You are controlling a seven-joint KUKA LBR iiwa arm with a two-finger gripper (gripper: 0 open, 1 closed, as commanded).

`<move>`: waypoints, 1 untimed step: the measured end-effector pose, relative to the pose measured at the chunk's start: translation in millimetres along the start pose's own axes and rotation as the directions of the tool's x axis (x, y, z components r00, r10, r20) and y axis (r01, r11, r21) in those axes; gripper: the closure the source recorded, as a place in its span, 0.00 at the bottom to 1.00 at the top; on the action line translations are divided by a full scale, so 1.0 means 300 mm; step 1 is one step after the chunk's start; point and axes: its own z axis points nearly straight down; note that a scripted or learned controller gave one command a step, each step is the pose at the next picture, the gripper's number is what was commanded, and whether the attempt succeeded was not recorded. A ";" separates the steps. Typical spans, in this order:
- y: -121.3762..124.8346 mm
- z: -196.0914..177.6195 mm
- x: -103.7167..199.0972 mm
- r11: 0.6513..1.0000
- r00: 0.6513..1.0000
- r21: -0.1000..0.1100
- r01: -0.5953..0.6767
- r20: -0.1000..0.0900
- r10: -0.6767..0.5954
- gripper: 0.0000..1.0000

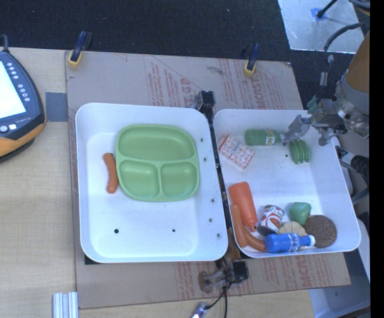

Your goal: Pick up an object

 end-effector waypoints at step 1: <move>0.052 0.432 -0.161 1.000 1.000 0.002 0.001 0.001 -0.001 0.00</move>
